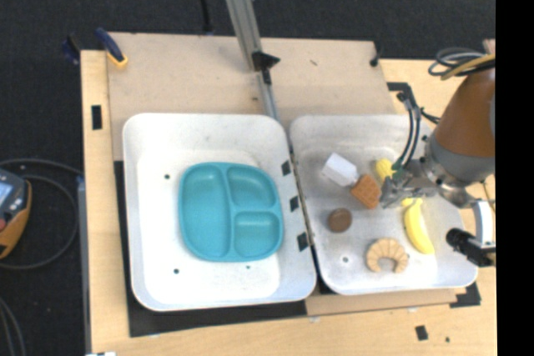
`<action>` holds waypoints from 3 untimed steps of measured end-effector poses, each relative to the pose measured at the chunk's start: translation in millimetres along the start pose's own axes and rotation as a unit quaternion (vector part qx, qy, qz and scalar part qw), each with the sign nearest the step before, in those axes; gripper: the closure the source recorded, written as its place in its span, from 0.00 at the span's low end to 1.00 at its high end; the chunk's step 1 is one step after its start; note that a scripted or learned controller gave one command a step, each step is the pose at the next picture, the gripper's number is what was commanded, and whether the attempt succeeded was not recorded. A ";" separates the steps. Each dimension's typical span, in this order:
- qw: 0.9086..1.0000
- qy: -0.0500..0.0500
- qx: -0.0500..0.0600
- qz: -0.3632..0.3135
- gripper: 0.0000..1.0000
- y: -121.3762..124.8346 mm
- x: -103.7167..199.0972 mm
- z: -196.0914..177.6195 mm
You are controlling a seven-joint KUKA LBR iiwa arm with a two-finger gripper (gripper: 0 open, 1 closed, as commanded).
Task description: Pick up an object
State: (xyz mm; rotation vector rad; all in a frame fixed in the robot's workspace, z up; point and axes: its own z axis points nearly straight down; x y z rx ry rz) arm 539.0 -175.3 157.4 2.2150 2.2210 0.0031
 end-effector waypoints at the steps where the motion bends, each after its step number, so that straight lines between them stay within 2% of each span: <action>1: 1.000 -0.001 -0.002 -0.001 1.00 8.3 3.4 -62.0; 2: 1.000 -0.001 -0.002 -0.001 1.00 10.3 1.7 -116.6; 3: 1.000 0.001 0.001 -0.003 1.00 23.6 54.1 -123.1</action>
